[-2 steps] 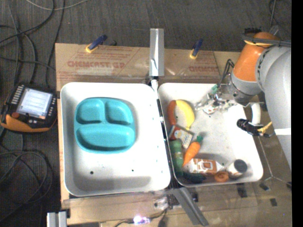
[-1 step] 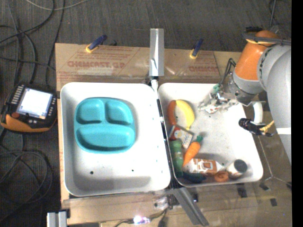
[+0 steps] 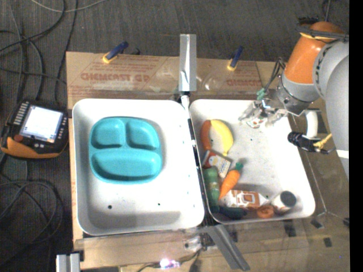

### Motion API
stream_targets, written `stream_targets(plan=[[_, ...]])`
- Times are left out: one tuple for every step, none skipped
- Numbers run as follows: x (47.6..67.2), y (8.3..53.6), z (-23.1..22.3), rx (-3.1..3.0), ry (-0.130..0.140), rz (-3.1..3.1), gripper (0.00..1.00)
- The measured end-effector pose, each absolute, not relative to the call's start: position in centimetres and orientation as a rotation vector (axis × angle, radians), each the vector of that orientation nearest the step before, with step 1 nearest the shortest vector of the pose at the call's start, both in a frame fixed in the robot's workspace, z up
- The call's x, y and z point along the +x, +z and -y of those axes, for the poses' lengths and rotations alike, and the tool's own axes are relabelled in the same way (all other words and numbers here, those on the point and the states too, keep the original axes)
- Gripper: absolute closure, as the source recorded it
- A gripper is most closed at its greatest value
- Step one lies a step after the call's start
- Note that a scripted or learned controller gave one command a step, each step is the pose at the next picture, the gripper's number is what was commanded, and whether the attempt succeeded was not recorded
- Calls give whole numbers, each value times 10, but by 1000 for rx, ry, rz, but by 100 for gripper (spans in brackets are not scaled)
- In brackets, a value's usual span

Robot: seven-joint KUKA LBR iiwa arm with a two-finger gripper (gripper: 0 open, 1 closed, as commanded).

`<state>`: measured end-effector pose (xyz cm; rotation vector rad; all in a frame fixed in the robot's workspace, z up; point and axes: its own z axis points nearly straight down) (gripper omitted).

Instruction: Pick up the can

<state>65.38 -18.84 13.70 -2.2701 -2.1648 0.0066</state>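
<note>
Arm (image 3: 334, 67): reaches in from the right, orange band above the wrist, over the far right corner of the right bin (image 3: 300, 163).

Left bin (image 3: 85, 208): teal tray (image 3: 126, 149), three compartments, sits left of centre.

Right bin: clutter packed along its left wall and near edge. Banana (image 3: 222, 135) at the far left, a small box (image 3: 218, 162) nearer, a carrot (image 3: 229, 181) slanting toward the near left, a green item (image 3: 212, 187) against the wall, a carton (image 3: 245, 198) lying flat.

Can (image 3: 285, 200): near right corner of the right bin, standing up, dark top facing the camera, so its long axis looks roughly vertical. An orange item (image 3: 265, 211) lies just beside it on the left.

Gripper (image 3: 260, 113): hovers at the far side of the same bin, nothing between the fingers; they look parted, though small and hard to read.

Key relation: can lies well apart from the gripper, toward the near edge and slightly right. Judgement: approach not yet begun; a descent from above looks workable, with the bin wall close on two sides.
</note>
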Motion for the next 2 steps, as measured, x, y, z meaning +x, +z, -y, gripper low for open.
stream_targets(plan=[[667,122,159,-2239,11,2199,100],[666,128,159,-2237,20,2196,100]])
